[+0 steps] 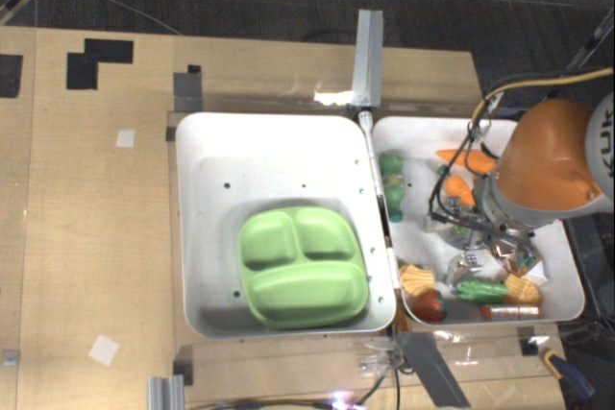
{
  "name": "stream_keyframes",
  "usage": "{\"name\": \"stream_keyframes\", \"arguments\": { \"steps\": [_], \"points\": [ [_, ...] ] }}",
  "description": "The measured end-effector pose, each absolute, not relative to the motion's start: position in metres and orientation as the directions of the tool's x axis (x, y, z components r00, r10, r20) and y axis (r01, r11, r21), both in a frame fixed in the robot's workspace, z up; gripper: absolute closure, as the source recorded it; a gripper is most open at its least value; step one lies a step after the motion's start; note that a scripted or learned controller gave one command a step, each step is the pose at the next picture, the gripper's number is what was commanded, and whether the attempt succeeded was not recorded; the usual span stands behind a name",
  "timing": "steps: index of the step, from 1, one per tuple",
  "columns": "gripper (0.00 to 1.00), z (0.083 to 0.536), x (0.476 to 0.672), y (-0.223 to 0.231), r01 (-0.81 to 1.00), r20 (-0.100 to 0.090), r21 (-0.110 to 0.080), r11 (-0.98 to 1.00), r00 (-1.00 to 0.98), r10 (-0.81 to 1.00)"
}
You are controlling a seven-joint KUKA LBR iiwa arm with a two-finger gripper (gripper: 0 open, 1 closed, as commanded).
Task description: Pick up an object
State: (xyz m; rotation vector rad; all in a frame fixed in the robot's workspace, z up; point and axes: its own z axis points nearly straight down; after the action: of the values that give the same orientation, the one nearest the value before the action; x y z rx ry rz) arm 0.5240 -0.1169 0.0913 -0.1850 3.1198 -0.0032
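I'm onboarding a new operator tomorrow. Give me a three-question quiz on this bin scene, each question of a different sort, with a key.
1. True or false: the green divided tray lies in the left bin.
2. Which bin does the gripper hang over? A) left bin B) right bin C) neither
3. Fill in: the band above the arm's wrist is coloured ____.

Key: 1 true; 2 B; 3 orange.
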Motion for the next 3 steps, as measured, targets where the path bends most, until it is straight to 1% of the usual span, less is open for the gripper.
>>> {"name": "stream_keyframes", "arguments": {
  "steps": [1,2,3],
  "points": [
    [0.0,0.09,0.596,-0.1,0.132,-0.013,0.002,0.991,-0.991,0.132],
    [1.0,0.105,0.601,-0.099,0.126,-0.031,0.002,0.992,-0.992,0.126],
    [1.0,0.223,0.64,-0.115,0.437,-0.014,0.005,0.899,-0.899,0.437]
  ]
}}
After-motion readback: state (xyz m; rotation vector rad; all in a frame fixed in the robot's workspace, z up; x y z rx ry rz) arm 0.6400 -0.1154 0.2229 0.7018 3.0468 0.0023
